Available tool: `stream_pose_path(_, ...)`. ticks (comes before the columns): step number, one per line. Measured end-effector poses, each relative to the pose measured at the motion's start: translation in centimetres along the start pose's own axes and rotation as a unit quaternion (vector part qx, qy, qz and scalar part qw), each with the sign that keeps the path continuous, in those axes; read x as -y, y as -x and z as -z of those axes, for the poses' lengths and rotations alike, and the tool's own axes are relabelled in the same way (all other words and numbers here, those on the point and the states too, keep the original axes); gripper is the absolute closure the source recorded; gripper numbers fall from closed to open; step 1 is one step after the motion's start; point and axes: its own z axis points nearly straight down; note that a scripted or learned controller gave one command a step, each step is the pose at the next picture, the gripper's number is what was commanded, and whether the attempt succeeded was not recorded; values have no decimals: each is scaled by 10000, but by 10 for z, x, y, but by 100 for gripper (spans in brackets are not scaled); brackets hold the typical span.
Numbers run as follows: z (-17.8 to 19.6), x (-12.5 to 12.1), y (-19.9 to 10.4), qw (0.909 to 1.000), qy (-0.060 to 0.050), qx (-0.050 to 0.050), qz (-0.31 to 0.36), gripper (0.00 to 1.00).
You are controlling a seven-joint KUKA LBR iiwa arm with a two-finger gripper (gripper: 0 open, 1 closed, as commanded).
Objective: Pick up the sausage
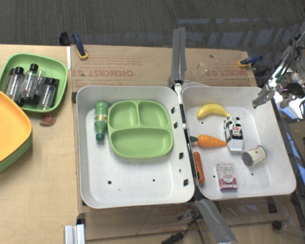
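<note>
- Lying against the left wall of the right white bin (274, 187), the slim orange-red sausage (198, 166) runs lengthwise along that wall, just below the carrot (211, 141).
- Up at the far right, the grey two-finger gripper (267, 96) sits well apart, diagonally across the bin; its opening I cannot tell.

Red print on the cardboard sheet (117, 70) behind the left bin (86, 151) reads "CHEMCIZL", seen upside down. The same red print repeats behind the right bin (274, 177), too faint to read.
</note>
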Motion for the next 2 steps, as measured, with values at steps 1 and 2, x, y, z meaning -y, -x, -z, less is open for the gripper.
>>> stream_pose_path(1, 9, 0, 0, 10000, -3, 6, 16, 100)
stream_pose_path(2, 80, 60, -12, 9801, 1, 7, -1986, 100)
